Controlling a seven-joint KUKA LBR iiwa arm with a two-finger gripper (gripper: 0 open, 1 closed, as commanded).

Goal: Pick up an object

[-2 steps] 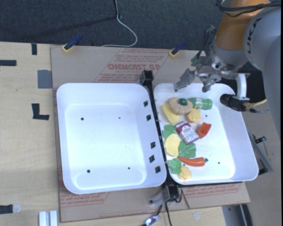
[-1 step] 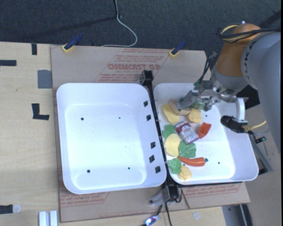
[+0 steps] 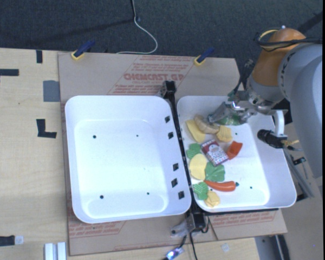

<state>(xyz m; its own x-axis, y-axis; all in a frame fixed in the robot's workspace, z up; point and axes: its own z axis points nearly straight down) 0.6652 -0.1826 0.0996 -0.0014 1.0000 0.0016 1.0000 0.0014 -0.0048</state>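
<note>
While the gripper hangs by the toy banana in the right bin, can't tell its grip. Banana's prob light, hard, slippery; grab mid.

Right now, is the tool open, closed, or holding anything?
Tool: over the top of the right bin, at the toy pile; open or closed cannot be told, nothing seen held.
</note>
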